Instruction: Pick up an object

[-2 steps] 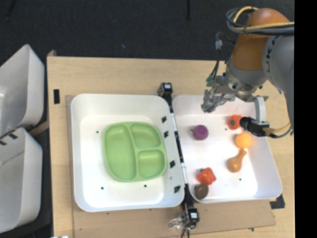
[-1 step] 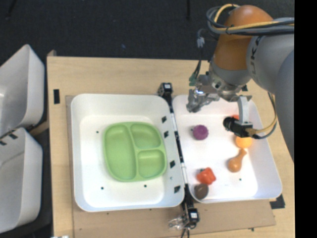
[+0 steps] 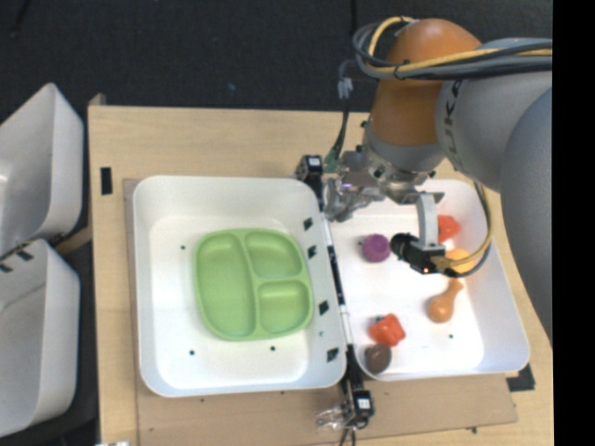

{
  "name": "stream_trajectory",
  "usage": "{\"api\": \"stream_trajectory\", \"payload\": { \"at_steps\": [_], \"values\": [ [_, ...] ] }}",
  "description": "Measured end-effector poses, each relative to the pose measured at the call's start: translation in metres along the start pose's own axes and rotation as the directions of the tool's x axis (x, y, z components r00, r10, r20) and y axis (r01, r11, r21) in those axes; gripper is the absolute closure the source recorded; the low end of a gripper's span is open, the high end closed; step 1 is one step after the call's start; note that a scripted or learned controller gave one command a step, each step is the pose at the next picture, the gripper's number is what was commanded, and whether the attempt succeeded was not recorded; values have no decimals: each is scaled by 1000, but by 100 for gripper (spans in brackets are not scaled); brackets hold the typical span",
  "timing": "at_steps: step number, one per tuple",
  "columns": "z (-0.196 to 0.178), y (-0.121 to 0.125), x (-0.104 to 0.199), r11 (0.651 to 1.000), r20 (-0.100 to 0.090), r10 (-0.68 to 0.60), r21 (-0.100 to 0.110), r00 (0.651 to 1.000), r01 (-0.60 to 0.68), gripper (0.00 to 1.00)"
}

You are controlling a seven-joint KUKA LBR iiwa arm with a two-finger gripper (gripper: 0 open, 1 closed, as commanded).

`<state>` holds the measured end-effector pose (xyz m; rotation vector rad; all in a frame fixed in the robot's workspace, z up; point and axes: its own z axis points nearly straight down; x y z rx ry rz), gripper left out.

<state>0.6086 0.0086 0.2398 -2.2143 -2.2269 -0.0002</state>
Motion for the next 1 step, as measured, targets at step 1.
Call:
{"api": "stream_trajectory", "payload": {
  "at_steps": [1],
  "values": [
    [-10, -14, 51, 1000, 0, 0, 1, 1000, 0, 100]
  ]
}}
